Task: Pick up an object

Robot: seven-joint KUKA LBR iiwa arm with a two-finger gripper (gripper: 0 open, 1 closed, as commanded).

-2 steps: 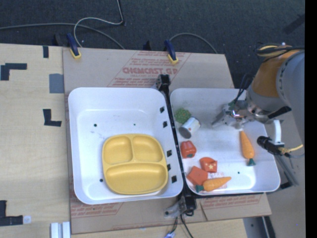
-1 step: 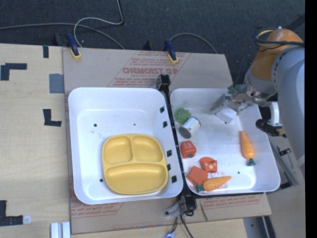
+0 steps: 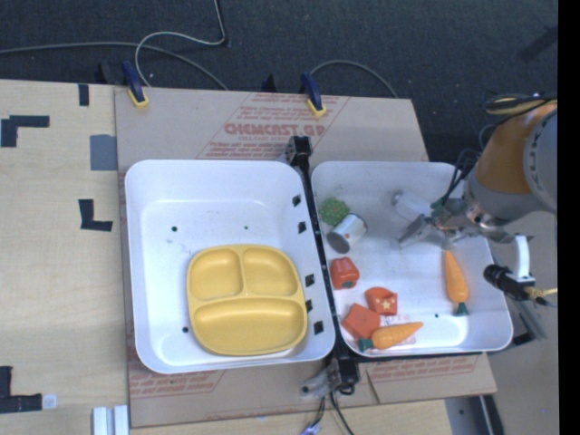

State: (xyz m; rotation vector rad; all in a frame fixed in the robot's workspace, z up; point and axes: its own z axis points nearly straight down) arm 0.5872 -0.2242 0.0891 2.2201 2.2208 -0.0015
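Camera view: gripper point(image 3: 426, 226) low in right bin point(image 3: 412, 172), near its far right corner; fingers look spread, nothing between them. Nearest target: carrot point(image 3: 455, 278) by right wall, just beside gripper. Second carrot point(image 3: 394, 335), red blocks point(image 3: 372, 312), pepper point(image 3: 343, 272) toward near edge; cup point(image 3: 344, 232) by divider. My worry: carrot lies close to wall, finger clips rim or carrot rolls on closing, empty grab.

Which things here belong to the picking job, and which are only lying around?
Job: gripper; right bin; pickable things in it: upright carrot, lying carrot, red pepper, red block, broccoli, small metal cup.

Lying about: yellow divided plate, left bin, blue clamps, cable.
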